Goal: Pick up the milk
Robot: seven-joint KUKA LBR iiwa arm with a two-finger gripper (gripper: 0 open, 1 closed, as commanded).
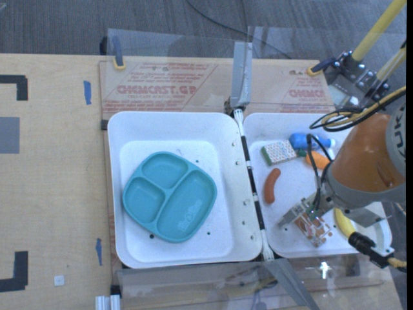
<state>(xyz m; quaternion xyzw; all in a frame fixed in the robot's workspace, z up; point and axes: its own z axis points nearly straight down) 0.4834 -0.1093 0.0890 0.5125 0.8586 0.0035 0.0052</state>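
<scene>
A small white carton with green speckles (279, 151), most likely the milk, lies at the back of the right bin (284, 244). Just to its right are a blue bottle with a white end (303, 141) and an orange piece (319, 161), partly hidden by the arm. My gripper (303, 225) hangs low over the front of the right bin, well in front of the carton and apart from it. The grey and orange arm (364, 160) reaches in from the right and covers the bin's right side.
A red-orange sausage (270, 185) lies in the middle of the right bin, between the gripper and the carton. The left bin (122, 128) holds a teal divided plate (170, 196). A yellow-handled item (344, 225) lies under the arm at the bin's right.
</scene>
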